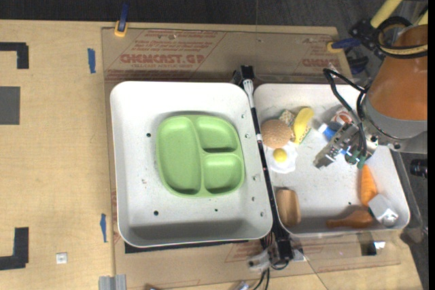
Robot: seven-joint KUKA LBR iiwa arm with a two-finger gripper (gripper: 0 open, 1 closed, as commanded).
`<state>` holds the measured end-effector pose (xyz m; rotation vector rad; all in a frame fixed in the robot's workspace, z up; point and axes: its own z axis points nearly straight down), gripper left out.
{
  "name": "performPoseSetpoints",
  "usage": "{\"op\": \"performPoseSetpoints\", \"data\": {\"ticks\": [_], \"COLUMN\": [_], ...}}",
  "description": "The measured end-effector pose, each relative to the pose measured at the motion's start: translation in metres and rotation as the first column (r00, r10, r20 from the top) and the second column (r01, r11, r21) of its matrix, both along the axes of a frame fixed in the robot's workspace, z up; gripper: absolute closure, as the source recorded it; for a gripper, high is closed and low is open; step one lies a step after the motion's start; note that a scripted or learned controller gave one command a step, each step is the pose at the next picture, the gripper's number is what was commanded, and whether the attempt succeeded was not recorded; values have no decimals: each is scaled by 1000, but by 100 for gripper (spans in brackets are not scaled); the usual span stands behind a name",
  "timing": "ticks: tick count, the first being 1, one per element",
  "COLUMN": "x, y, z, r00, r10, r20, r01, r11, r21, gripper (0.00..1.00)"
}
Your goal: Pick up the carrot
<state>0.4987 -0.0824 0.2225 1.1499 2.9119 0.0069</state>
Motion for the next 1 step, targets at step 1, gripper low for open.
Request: {"op": "performPoseSetpoints", "data": {"ticks": [1], "x": [-13], "y": [-56], "z": [91], "r00": [962], "r10": [274], "r20": [1], "r01": [-274], "r11": [962], "r21": [-9], "gripper": [100]}}
